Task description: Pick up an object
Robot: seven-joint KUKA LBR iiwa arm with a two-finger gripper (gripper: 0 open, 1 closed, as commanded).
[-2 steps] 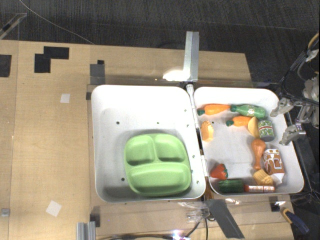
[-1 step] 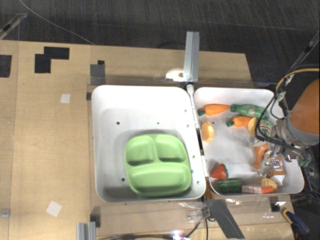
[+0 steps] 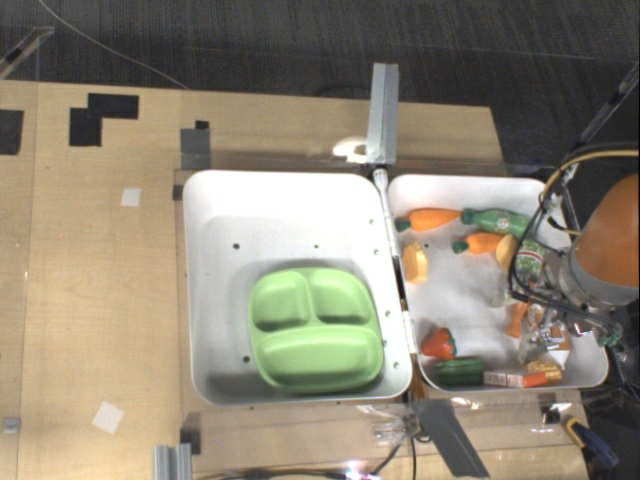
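My end effector (image 3: 545, 333) hangs low in the right bin (image 3: 470, 186), at its right side; whether it is open or closed, or has hold of anything, I cannot tell. Crowding it: an orange piece (image 3: 517, 318) just left and a small orange item (image 3: 541, 373) at the near wall. Farther off lie a carrot (image 3: 434, 219), green bottle (image 3: 497, 221), tomato (image 3: 437, 344) and cucumber (image 3: 458, 371). The left bin (image 3: 230, 208) holds a green tray (image 3: 315, 328).

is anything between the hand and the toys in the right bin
Nothing visible. The hand hangs over the right bin near its right wall, with the toys around it: an orange piece at its left, a carrot farther up.
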